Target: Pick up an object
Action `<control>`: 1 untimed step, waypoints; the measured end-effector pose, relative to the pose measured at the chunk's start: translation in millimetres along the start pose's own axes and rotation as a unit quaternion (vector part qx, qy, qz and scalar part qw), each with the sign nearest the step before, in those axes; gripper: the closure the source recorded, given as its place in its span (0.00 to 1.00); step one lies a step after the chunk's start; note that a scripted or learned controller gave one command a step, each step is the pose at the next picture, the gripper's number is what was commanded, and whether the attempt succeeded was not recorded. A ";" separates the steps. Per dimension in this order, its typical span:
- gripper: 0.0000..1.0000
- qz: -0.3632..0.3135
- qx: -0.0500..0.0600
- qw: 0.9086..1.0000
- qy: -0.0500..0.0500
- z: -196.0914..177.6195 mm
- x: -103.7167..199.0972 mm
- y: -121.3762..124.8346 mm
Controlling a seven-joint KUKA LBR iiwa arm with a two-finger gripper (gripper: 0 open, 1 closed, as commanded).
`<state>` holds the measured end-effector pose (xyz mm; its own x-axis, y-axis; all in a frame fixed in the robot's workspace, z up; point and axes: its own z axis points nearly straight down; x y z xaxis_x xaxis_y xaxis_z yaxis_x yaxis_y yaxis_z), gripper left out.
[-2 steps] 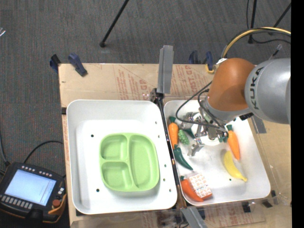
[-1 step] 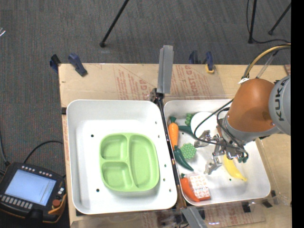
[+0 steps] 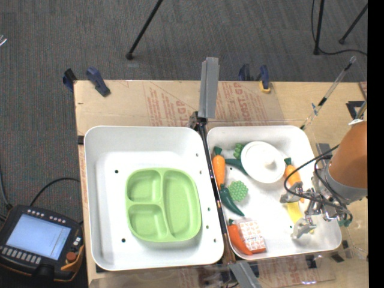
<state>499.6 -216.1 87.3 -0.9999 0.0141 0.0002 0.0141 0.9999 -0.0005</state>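
The right bin [image 3: 312,138] holds several toys. A white round dish [image 3: 264,161] lies at its back, with an orange carrot [image 3: 219,168] to its left and another orange piece [image 3: 292,174] to its right. A green knobbly ball [image 3: 239,190] and a dark green vegetable [image 3: 231,203] lie near the left wall. An orange-and-white packet [image 3: 247,236] sits at the front. My gripper [image 3: 305,224] hangs low over the bin's front right corner, just right of a yellow piece [image 3: 293,210]. Nothing shows between its tips.
The left bin [image 3: 102,161] carries a light green divided plate [image 3: 163,204]. A grey upright post [image 3: 209,89] stands behind the gap between the bins. A teach pendant [image 3: 39,236] lies off the bench at front left. Blue clamps [image 3: 96,80] grip the back edge.
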 end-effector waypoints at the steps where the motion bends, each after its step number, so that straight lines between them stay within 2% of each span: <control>1: 1.00 -0.004 -0.001 1.000 -0.001 -9.6 -2.1 3.3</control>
<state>501.8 -212.8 96.8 -1.0000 0.0068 -0.0024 0.0068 1.0000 0.0022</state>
